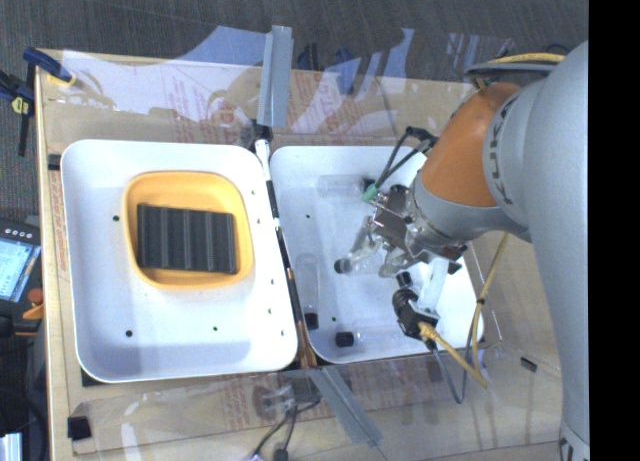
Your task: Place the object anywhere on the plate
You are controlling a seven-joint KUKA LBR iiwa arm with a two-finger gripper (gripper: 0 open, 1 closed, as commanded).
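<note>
The bench (150, 99) was a light wood color. Two white bins sat on it side by side. The left bin (90, 329) held a yellow plate (187, 189) with a dark middle. The right bin (320, 209) touched it.

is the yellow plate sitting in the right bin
No, the yellow plate lies in the left bin, while the gripper is over the right bin.

Left bin (90, 249) white; plate (186, 229) yellow with dark ribbed centre. Right bin (310, 199) white. Arm (530, 149) grey, orange band.
</note>
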